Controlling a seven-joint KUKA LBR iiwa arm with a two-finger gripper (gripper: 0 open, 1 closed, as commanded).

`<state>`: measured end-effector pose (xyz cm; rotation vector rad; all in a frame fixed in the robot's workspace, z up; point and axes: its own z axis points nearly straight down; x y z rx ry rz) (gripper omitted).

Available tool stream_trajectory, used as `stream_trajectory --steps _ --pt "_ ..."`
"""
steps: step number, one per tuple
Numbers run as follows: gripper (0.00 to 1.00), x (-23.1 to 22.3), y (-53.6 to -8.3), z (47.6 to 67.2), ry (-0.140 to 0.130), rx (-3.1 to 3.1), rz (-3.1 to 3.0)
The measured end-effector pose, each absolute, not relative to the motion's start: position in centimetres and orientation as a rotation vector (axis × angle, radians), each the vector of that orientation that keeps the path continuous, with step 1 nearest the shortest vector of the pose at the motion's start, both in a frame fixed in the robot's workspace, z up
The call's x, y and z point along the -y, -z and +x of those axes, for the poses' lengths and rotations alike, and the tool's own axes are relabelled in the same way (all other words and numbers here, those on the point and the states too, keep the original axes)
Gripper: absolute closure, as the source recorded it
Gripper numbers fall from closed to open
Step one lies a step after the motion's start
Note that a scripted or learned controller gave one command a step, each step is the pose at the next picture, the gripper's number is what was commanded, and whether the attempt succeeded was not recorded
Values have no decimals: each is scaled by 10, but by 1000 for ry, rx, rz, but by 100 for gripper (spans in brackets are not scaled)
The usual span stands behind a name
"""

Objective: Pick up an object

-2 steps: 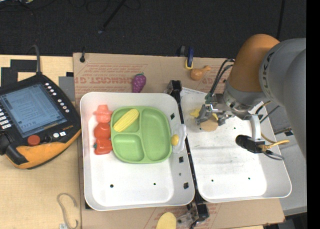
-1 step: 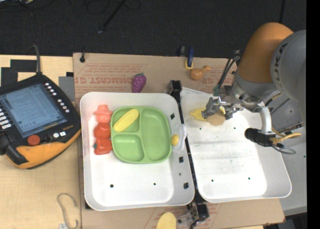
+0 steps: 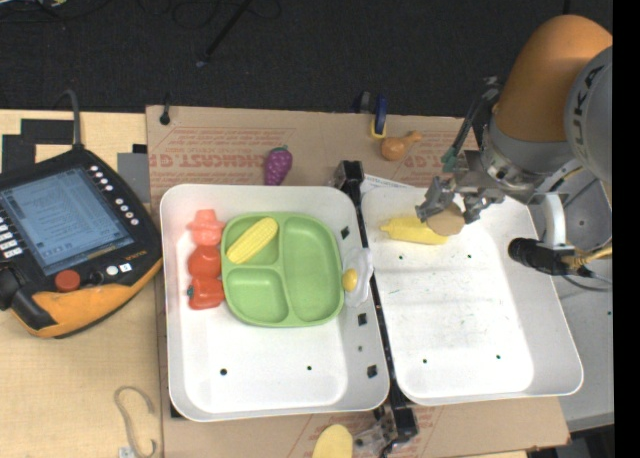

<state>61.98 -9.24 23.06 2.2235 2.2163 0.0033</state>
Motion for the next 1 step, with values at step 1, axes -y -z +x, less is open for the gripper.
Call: stream_trajectory --steps 1 --pt "100 68 -230 582 4 -2224 2225"
